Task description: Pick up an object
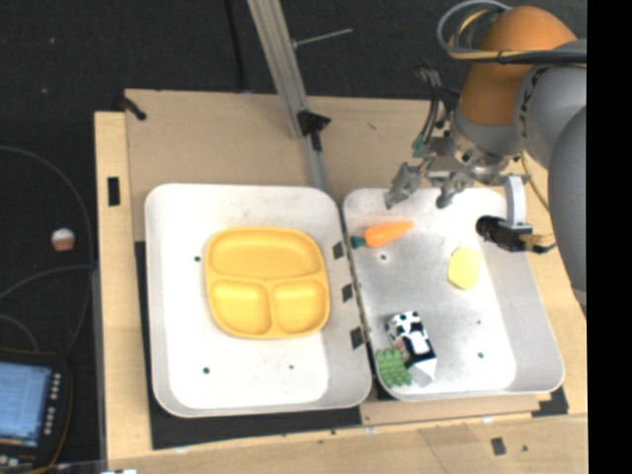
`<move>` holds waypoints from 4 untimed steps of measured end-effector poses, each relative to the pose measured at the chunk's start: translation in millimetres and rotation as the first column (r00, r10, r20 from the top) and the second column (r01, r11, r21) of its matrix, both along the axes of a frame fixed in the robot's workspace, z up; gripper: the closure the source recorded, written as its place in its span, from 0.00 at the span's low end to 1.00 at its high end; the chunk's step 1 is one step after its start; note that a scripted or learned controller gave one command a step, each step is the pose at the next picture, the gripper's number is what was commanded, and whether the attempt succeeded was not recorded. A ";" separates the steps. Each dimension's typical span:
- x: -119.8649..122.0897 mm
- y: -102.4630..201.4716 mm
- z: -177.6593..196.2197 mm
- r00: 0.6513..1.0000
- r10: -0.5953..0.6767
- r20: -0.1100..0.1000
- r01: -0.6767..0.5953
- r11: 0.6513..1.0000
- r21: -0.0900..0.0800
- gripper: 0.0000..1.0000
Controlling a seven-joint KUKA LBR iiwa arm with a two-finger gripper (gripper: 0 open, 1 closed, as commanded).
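Overhead, the grey two-finger tool (423,192) hangs at the far edge of the right-hand shallow white bin (513,363), its fingers spread apart with nothing between them, and the small orange plastic carrot (387,232) lies just below it by the bin's left wall. Elsewhere in that bin lie a pale yellow lemon-shaped piece (463,269) — well apart from the tool — and a black-and-white toy cow (410,337) touching a green leafy piece (393,367) in the near left corner. A yellow three-compartment plastic tray (265,282) sits in the left-hand white bin (178,363) on the table (217,126).
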State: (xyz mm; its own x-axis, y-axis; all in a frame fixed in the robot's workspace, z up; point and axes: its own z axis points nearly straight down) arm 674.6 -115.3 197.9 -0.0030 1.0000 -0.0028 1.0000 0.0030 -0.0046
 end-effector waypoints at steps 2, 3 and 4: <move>3.1 3.3 -98.4 1.000 -0.001 0.000 0.001 1.000 -0.001 0.00; 5.4 2.6 -83.0 1.000 0.000 0.008 0.000 1.000 -0.002 1.00; 1.1 -4.9 -31.7 1.000 -0.002 0.011 0.002 1.000 0.003 1.00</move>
